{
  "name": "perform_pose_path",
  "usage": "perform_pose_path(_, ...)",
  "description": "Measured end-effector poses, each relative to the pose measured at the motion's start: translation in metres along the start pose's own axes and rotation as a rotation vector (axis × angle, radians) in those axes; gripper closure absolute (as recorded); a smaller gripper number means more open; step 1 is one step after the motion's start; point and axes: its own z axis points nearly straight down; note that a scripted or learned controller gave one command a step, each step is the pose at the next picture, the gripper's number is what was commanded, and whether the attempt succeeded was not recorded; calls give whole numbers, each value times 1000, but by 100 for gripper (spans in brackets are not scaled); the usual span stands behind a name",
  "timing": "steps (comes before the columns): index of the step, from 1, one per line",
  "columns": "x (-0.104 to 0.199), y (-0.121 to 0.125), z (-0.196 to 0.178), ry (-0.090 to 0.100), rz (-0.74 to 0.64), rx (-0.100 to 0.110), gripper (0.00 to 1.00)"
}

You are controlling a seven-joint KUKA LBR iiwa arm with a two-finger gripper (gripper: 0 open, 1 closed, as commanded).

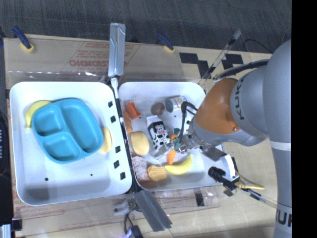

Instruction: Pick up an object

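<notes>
Over right bin (148, 89) | tool (177, 144) amid clutter, near banana (179, 166)

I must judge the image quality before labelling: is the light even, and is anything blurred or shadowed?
Camera view: the light is soft and even; the left bin shows a grey shadow in its lower corner; the blue tray is sharp; the small things near the gripper are blurred and hard to name; the arm partly shades the right bin.

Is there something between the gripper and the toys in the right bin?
Nothing visible blocks it. The gripper is low in the right bin, right among the toys, with the carrot piece and banana just below it in the view.
</notes>
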Motion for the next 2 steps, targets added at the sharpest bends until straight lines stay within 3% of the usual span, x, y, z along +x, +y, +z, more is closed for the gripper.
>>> perform_pose_path(1,0,1,-10,-1,-5,0,100)
perform_pose_path(2,93,18,-100,2,428,0,100)
